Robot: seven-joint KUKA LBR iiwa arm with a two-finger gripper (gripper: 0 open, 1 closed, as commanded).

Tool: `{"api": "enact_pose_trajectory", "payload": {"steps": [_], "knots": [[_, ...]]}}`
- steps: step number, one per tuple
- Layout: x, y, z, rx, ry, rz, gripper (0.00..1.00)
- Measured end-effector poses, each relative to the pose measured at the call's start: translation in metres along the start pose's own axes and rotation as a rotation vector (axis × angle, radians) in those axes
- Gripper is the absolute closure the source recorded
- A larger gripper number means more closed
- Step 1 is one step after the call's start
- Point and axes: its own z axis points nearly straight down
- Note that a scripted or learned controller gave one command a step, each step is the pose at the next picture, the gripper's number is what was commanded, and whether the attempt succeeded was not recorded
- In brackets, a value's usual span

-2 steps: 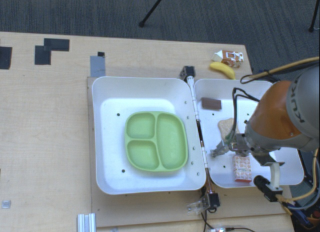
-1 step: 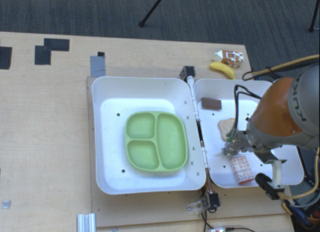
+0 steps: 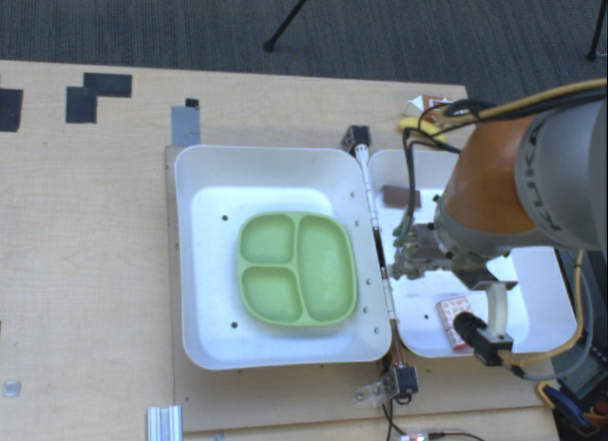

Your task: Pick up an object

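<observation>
Nearest the camera, a small clamp (image 3: 394, 387) with wires sits on the bench (image 3: 85, 268) just below the left bin's (image 3: 185, 249) near right corner, and a ribbed metal piece (image 3: 163, 421) lies off that bin's near left corner. The right bin (image 3: 546, 320) stands just to the right of the left bin, their rims touching or nearly so. On its floor, near its front, lies a small red-and-white packet (image 3: 446, 316), flat and partly covered by a black part of the arm (image 3: 503, 182). Nothing grips the packet. The arm comes in from the right, well above the right bin; its grey body and orange band hide much of that bin's middle. The gripper (image 3: 414, 251) hangs close to the left bin's right wall, a little farther back than the packet and apart from it. Seen from above it is a tangle of grey metal, and I cannot tell whether it is open or closed, or whether it holds anything. A green plate (image 3: 296, 268) with three compartments lies flat in the middle of the left bin. Farther back, a small brown piece (image 3: 399, 197) lies in the right bin, just right of the left bin's far right corner. A black clip (image 3: 358, 135) sits at that corner, and a grey block (image 3: 186, 124) at the far left corner. Black tape patches (image 3: 95, 95) mark the bench beyond, left of the left bin.
</observation>
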Motion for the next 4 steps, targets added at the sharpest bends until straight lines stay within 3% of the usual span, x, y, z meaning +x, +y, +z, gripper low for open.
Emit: {"api": "enact_pose_trajectory", "payload": {"steps": [1,2,3,4], "knots": [[-0.001,0.0,0.0,0.0,-0.001,0.001,0.0],[-0.066,-0.001,0.0,0.001,-0.002,0.003,0.0],[-0.109,-0.002,0.058,0.003,-0.002,0.003,0.0],[-0.089,0.0,0.098,-0.002,-0.003,0.003,0.0]]}}
